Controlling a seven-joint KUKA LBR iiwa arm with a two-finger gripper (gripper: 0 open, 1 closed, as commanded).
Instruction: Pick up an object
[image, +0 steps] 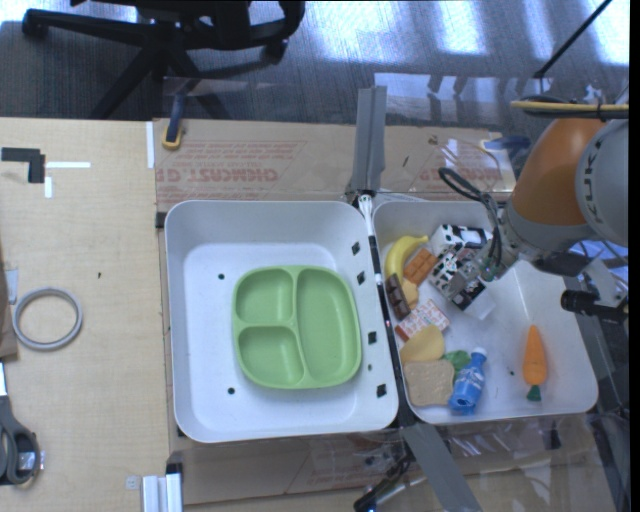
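Camera view: gripper (462, 283) low among toys, banana (402, 254) beside it.

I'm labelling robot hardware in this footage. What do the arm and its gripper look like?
The arm is thick and rounded, light grey, with a broad orange band above the wrist. A dark cable loops along it toward the gripper, a small blocky unit in black and pale grey; its finer details are too small to tell.

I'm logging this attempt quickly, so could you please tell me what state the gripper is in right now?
Gripper: down in the right bin among the toy food; whether it is open, closed or holding anything cannot be told.
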